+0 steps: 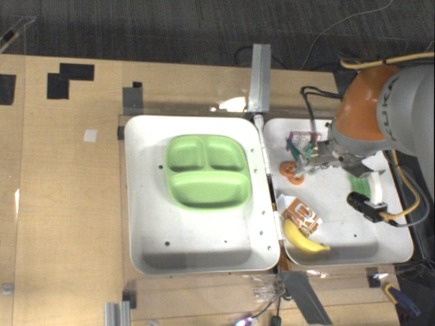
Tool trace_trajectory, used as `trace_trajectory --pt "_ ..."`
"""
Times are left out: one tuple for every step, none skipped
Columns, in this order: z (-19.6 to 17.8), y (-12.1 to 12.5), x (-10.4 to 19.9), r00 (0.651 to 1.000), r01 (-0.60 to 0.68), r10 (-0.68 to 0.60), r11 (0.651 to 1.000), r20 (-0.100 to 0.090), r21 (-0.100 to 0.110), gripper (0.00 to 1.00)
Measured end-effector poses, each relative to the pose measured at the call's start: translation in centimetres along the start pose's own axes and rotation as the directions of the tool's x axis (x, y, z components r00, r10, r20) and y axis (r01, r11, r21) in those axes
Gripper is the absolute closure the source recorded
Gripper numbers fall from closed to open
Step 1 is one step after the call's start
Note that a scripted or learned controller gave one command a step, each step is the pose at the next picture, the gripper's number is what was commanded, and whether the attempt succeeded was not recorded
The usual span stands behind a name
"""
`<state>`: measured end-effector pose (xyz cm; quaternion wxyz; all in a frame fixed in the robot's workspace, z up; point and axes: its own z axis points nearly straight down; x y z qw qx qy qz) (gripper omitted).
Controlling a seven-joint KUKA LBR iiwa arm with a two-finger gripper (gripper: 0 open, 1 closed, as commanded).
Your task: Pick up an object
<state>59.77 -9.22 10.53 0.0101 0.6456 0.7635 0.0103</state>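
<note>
Nearest the lower edge, a strip of pale wooden tabletop (61,250) with a few small metal fittings and cables below the bins. Just above, two shallow white bins side by side, almost touching along a shared middle seam. In the left bin (146,243), a green divided plate (206,170), three compartments, lying flat near the centre. In the right bin (394,246), near the front wall, a yellow banana (304,239), and touching its upper side an orange and white packet (302,216). Further back, a small orange object (294,173) close to the bin's left wall. At the right side, a green and white item (363,184), partly hidden by a black cable piece. Over the back half of that bin, the gripper (304,153) low, just above and beside the small orange object; cannot tell whether the jaws are spread or pressed together, too cluttered. Behind it, the grey arm with its orange band (360,107) entering from the right. Beyond the bins, a metal upright post (259,80), black patches on the tabletop at left, then dark grey carpet (170,19) with a thin cable across it.
</note>
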Motion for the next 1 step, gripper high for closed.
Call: trace_trajectory --pt "-7.8 5.94 3.68 0.994 0.106 -0.106 0.994 -0.004 0.024 1.0"
